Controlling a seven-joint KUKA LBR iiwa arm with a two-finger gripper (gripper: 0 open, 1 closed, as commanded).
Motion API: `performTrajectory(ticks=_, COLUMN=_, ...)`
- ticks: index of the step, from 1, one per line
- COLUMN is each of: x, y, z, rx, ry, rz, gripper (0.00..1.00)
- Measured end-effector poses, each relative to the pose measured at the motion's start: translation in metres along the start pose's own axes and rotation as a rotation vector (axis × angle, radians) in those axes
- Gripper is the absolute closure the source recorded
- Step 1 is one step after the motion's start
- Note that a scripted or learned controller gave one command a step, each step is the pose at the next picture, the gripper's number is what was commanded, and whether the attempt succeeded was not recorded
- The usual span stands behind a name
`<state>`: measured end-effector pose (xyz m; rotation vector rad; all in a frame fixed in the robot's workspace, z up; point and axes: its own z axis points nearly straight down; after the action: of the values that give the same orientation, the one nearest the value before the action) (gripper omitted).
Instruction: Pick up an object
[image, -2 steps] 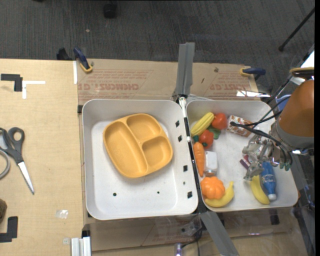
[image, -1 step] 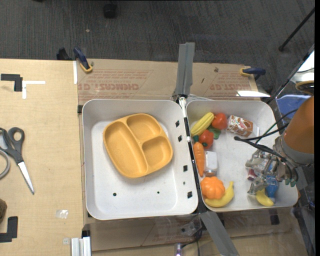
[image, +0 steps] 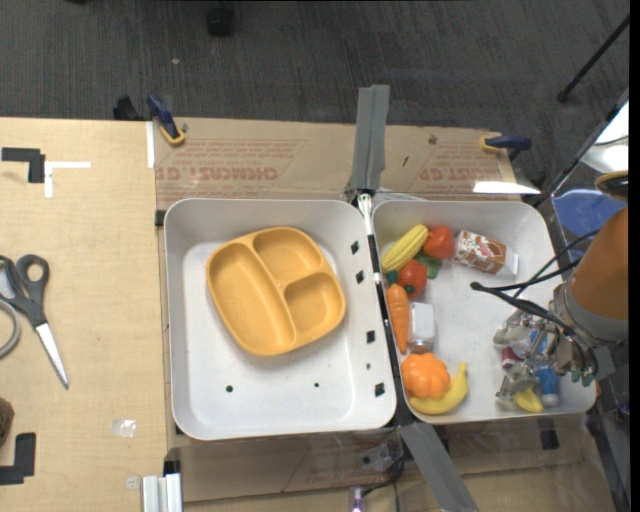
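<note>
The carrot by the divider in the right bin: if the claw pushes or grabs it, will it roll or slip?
The carrot looks like smooth, rigid toy plastic, so it probably won't flex. Its tapered round shape suggests it could roll or pivot when nudged, though it lies along the right bin's wall, which may stop it. The glossy surface might slip from a shallow pinch.

Table (image: 80, 300): pale wood, bearing both bins.
Left bin (image: 190, 400): white, shallow, holding an orange divided plate (image: 275, 290) (three compartments).
Scissors (image: 35, 310): grey-handled, lying on the table well left of the bins.
Cardboard sheet (image: 260, 160): brown, printed, behind the bins, held by blue clamps (image: 165, 118).
Floor (image: 300, 50): dark grey carpet beyond the table.
</note>
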<state>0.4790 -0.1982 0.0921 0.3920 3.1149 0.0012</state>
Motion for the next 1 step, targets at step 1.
performTrajectory(ticks=1, x=-0.0017, y=0.0008, z=-0.0095, rx=0.0, ry=-0.004, rz=-0.002, gripper=1.0)
